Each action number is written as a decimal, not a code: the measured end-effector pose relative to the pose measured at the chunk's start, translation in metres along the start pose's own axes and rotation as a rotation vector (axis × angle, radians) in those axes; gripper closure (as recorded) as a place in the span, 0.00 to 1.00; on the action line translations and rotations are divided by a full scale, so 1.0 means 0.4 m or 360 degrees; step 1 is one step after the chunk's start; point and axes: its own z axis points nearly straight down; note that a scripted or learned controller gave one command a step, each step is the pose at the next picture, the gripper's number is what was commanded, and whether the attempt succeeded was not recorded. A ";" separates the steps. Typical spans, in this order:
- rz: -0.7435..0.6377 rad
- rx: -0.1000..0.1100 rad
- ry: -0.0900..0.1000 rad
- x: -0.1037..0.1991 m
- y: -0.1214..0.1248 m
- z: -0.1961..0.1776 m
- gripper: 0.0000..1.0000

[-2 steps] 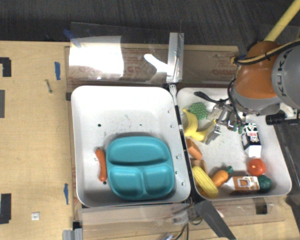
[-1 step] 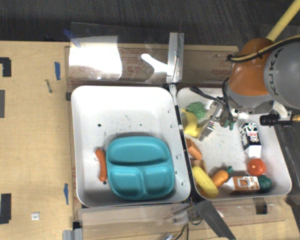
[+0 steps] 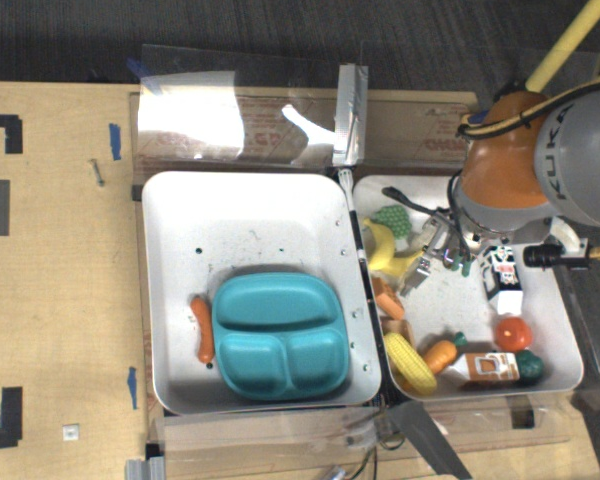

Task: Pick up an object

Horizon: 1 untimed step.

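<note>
Yellow banana (image 3: 379, 249) lies in the right bin (image 3: 565, 343), against its left wall, just left of the tool (image 3: 432, 260). Long axis runs roughly top to bottom of the view, bowed. Tool hangs low over the bin, tilted down-left; whether it is spread or pinched, cannot tell. Judgement: a short leftward shift, jaws set across the banana's width. 1 arm only.

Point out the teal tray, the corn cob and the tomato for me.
teal tray (image 3: 280, 333): camera view, on its divider ridge, left bin.
corn cob (image 3: 409, 362): camera view, mid-cob, right bin's near left corner.
tomato (image 3: 513, 332): camera view, centre of its red top, right bin.
</note>
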 end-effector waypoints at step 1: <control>-0.0036 -0.0001 0.0000 0.001 -0.001 0.000 0.00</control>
